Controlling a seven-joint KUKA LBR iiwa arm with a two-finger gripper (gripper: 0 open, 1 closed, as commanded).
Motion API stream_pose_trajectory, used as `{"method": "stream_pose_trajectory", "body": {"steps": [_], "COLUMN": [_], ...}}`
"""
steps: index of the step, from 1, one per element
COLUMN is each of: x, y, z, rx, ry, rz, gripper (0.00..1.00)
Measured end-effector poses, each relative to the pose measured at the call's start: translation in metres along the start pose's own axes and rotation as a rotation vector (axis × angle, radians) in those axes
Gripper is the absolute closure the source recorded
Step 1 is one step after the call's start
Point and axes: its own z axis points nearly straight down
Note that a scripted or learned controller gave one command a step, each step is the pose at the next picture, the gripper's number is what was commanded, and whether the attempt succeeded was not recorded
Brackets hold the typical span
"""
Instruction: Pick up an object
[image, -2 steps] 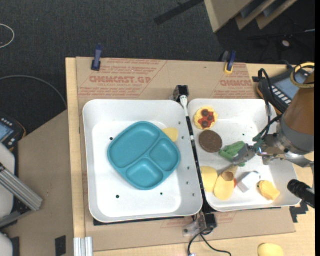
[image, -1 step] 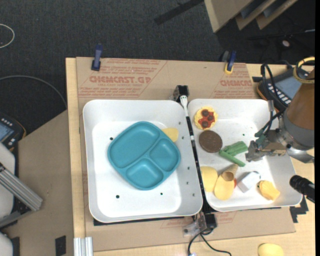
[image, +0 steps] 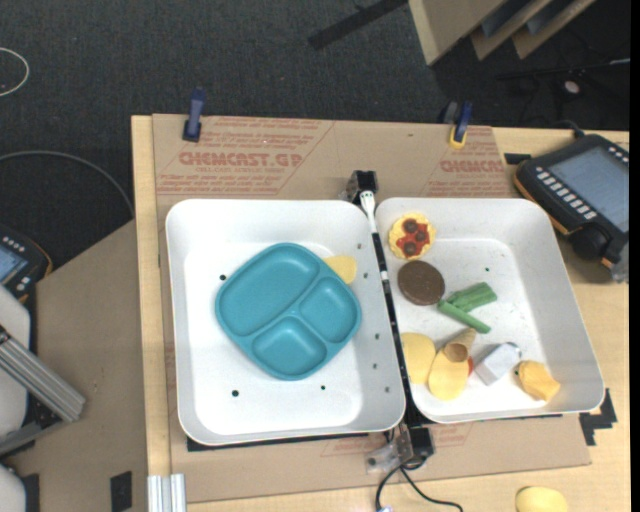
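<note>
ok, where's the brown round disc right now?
The brown round disc lies in the right white bin, near its left wall, just below the small pizza-like toy and left of the green toy piece.

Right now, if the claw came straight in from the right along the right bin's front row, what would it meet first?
Likely the yellow piece, if it travels low enough; the white block comes next.

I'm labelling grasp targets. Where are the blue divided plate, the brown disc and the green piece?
blue divided plate (image: 288, 310): camera view, central ridge.
brown disc (image: 421, 283): camera view, middle of its top.
green piece (image: 470, 298): camera view, its upper arm.
</note>
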Motion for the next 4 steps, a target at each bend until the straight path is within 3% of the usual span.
{"method": "stream_pose_trajectory", "body": {"steps": [1,2,3,4], "x": [0.041,-0.005,0.012,-0.003], "y": [0.003,0.000,0.003,0.000], "z": [-0.165,-0.084,-0.201,-0.076], "rx": [-0.008,0.021,0.000,0.026], "ry": [0.005,0.012,0.005,0.015], "rz": [-0.014,-0.004,-0.012,-0.007], "gripper": [1.00,1.00,1.00,1.00]}}
